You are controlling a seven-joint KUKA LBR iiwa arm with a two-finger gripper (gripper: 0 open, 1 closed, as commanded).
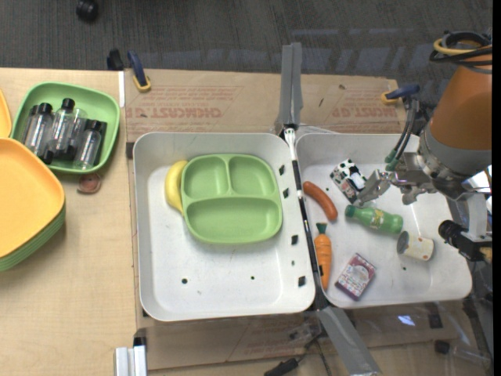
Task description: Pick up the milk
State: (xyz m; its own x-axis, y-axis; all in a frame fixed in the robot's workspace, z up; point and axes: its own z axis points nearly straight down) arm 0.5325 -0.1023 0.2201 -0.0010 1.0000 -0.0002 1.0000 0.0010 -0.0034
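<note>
Gripper (376,191) low, arm (462,116) above

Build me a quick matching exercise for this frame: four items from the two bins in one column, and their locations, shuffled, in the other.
Items:
1. green divided plate
2. carrot
3. milk
4. green bottle

Places:
A. in the right bin, at its left wall, below the sausage
B. lying on its side in the middle of the right bin
C. in the left bin, beside the banana
D. upper part of the right bin, just left of the gripper

Pairs: 1-C, 2-A, 3-D, 4-B
</note>
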